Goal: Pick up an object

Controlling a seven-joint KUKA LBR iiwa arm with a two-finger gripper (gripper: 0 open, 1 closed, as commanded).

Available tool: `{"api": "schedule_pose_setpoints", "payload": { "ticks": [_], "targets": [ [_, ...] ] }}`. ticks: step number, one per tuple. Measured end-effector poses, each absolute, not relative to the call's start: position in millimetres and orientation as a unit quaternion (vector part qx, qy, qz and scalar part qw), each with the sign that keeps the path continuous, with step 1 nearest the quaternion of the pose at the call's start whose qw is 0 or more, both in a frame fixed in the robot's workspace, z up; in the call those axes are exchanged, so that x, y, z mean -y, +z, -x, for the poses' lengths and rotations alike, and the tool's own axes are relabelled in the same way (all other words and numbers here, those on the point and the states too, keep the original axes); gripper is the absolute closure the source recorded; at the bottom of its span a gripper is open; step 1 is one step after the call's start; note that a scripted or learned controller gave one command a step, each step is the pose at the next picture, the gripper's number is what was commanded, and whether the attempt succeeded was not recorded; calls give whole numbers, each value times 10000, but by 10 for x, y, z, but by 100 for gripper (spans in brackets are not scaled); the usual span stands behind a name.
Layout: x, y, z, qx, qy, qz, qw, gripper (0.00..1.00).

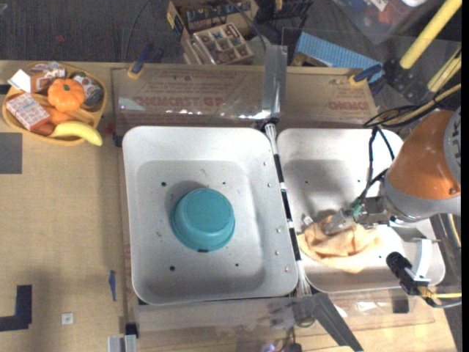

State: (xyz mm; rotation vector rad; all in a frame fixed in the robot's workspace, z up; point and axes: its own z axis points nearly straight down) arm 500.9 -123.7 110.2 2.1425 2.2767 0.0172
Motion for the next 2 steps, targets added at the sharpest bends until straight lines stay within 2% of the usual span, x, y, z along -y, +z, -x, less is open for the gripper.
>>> {"api": "schedule_pose_setpoints", "payload": {
  "ticks": [1,2],
  "targets": [
    [1366,898,-5080,-7352,36,-6778,37,0],
    [1377,1004,-5090,-7340,53,-6791,60,100]
  ]
}}
